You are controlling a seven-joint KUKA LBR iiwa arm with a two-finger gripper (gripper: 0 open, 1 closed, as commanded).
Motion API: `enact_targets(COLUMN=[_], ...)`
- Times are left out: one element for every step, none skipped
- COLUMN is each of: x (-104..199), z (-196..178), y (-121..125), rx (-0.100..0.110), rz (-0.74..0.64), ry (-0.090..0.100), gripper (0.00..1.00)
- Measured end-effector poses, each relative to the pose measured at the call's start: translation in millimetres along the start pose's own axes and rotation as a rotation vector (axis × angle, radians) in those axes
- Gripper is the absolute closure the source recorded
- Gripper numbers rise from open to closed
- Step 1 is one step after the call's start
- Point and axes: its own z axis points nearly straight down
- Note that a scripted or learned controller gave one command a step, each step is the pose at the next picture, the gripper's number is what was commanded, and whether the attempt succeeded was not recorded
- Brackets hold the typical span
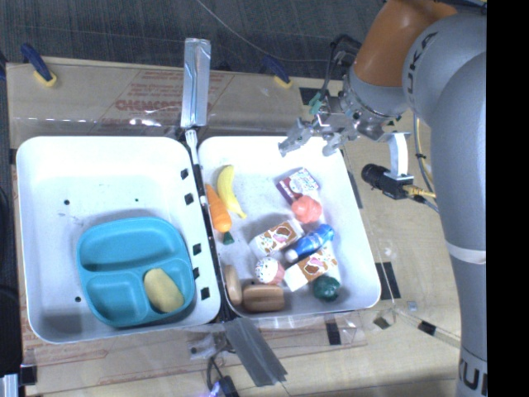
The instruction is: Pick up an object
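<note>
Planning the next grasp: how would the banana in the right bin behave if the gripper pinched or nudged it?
The banana looks like smooth toy plastic, so probably stiff, light and a bit slippery. Its curved body lies flat beside the carrot, so a nudge would likely spin it rather than roll it.

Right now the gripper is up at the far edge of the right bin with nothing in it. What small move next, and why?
Probably bring the gripper toward the near side and down over the pink ball. The open fingers hang above the right bin's far edge, over bare floor, and the ball lies close below in the view, less crowded than the bottle and cartons.
</note>
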Motion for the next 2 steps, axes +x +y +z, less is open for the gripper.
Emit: enact_targets(x=[16,-23], z=[87,105], y=[-37,-8], rx=[0.006,-0.001], rz=[-0.001,0.070], ry=[0.000,-0.002], gripper=[0.00,0.00])
